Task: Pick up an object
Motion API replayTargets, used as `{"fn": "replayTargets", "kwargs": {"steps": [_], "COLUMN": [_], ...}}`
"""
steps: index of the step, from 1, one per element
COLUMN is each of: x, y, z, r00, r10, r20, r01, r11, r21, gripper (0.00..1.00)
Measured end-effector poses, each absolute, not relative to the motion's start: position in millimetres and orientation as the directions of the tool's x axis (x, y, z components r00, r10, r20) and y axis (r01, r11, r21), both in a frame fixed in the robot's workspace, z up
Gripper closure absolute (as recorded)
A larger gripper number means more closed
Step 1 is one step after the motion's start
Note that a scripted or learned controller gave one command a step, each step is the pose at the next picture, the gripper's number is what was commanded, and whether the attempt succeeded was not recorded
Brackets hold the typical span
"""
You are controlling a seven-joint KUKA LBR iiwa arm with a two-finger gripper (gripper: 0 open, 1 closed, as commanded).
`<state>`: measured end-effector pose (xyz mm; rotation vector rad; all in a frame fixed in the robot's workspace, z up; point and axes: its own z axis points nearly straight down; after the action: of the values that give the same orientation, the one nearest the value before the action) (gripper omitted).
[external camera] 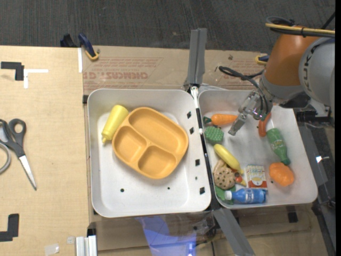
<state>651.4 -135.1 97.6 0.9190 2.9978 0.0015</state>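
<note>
Over the right-hand bin (298, 196) my jaws (246, 116) hang near its upper middle, pointing down and to the left; from this angle I cannot tell how far apart they stand, and nothing shows between them. Just left of them lies a toy carrot (224, 119), with a green knobbly piece (214, 135) beneath it. Right of them sits a small reddish item (262, 127) (too blurred to name), then a green bottle (278, 145) and an orange fruit (281, 174). Lower down lie a banana (227, 156), a cookie (223, 176), a small carton (256, 176) and a blue bottle (247, 196).

Across in the left bin (106, 196), an orange divided plate (149, 142) lies with a yellow bottle (114, 122) touching its upper left edge. Scissors (17, 148) lie on the surface, far left.
</note>
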Motion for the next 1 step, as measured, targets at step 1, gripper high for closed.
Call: {"fn": "replayTargets", "kwargs": {"steps": [1], "x": [636.6], "y": [-174.5], "z": [93.8], "r00": [-0.868], "r10": [0.497], "r20": [-0.005], "r01": [0.497], "r11": [0.868], "r21": [0.001], "gripper": [0.00]}}
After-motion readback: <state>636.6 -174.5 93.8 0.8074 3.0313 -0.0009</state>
